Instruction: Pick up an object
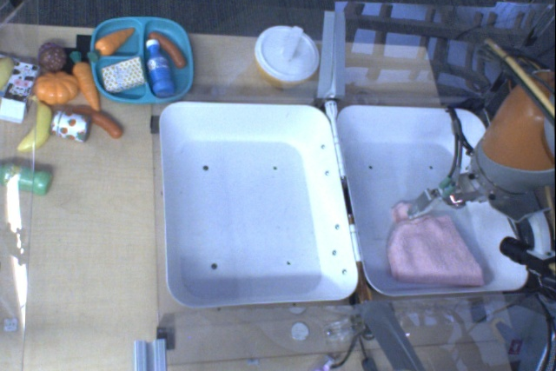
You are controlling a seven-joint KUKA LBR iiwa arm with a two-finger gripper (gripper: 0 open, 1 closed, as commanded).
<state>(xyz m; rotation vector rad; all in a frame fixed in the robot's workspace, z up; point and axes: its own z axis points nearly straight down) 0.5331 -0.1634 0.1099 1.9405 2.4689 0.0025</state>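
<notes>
A pink folded cloth (432, 252) lies in the near part of the right bin (391, 143). My gripper (432, 199) hangs low over the right bin, just above the cloth's far edge, reaching in from the right under the orange band (521, 130). One thin finger (421, 203) points left and down toward the cloth's top left corner. Nothing shows between the fingers.
The left bin (252, 195) lies beside the right one, split from it by a metal rail (341, 187). A teal plate (142, 59) with toy food, loose toy vegetables (69, 100) and a white lidded cup (287, 55) sit on the bench beyond the bins.
</notes>
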